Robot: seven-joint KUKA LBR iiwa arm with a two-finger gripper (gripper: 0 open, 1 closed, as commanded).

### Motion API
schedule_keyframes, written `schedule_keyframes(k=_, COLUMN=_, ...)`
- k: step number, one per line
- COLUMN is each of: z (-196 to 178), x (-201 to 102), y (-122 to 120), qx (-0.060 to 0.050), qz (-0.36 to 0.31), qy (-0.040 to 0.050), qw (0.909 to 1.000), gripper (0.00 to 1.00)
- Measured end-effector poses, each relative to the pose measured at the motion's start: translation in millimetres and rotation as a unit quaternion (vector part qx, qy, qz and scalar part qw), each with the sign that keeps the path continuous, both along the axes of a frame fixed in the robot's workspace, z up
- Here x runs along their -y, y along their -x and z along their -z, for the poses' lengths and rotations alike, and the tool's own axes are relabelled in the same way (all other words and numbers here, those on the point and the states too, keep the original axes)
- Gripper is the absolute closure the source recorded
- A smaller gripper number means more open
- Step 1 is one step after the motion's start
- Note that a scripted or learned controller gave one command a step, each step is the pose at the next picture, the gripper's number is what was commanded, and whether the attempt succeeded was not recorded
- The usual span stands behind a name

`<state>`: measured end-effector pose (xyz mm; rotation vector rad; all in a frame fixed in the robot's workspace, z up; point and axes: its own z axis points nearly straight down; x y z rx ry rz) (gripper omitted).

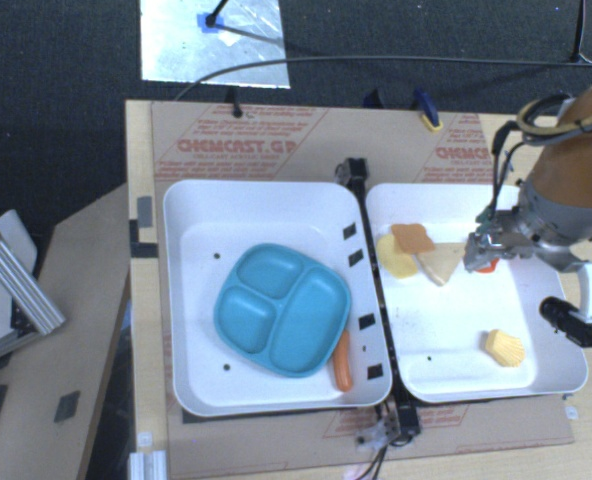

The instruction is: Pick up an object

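Observation:
In the right bin [546, 373], my gripper [482, 249] hangs low over the upper middle, next to the right end of a tan wedge [440, 264]. A small red piece [487, 266] shows just under the gripper; whether it is held I cannot tell. Left of the wedge lie an orange-brown slice [410, 237] and a pale yellow round piece [396, 258], touching each other. A ridged yellow piece [504, 347] lies alone near the bin's lower right.
The left bin [191, 268] holds a blue divided plate [283, 309] with an orange carrot-like stick [342, 359] along its right side. A black divider with clips [368, 268] runs between the bins. The arm's grey and orange body [576, 183] rises at the right.

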<state>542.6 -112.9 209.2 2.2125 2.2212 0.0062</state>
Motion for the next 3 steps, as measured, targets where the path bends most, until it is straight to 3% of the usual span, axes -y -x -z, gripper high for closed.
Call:
schedule_keyframes(k=1, z=-31.4, x=0.2, y=-1.3, qx=-0.001, qz=-0.001, qy=-0.0003, qw=1.0000, gripper=1.00)
schedule_keyframes(k=3, z=-25.6, x=-110.9, y=5.9, qx=-0.003, qz=-0.003, qy=-0.0017, qw=1.0000, gripper=1.00)
